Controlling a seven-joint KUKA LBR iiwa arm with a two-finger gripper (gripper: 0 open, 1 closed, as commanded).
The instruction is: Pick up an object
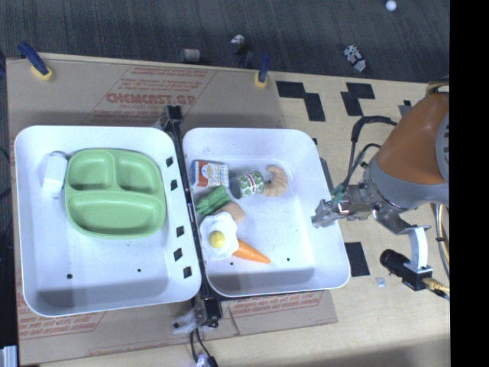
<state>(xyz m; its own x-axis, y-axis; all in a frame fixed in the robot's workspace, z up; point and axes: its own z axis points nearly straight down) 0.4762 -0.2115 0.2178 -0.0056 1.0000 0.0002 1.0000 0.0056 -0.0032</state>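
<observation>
Two shallow white bins sit side by side on the worktop (367, 335), the left bin (30, 281) and the right bin (328, 266), meeting along a dark clip strip down the middle.

The left bin holds a green divided tray (114, 191) lying flat toward its 12 o'clock half, with a small white object (53, 172) touching the tray's 9 o'clock edge.

The right bin holds a cluster of toy foods, all gathered toward its 9 o'clock side. A small carton (209, 173) with orange and white print lies nearest 12 o'clock. Just at its 3 o'clock lies a green-labelled can (248, 183) on its side, and a tan croissant-like piece (280, 180) touches the can's far end. Below the carton a green vegetable (212, 201) lies slantwise, with a pale pink piece (235, 212) beside it. A fried egg (218, 235) rests at 6 o'clock of that, and an orange carrot (250, 254) points away from the egg toward 4 o'clock.

The arm (416, 155) reaches in from 3 o'clock, its orange band over the worktop. Its jaws (327, 211) hang at the right bin's 3 o'clock rim, well apart from the foods; I cannot tell how wide they stand, and nothing shows between them.
</observation>
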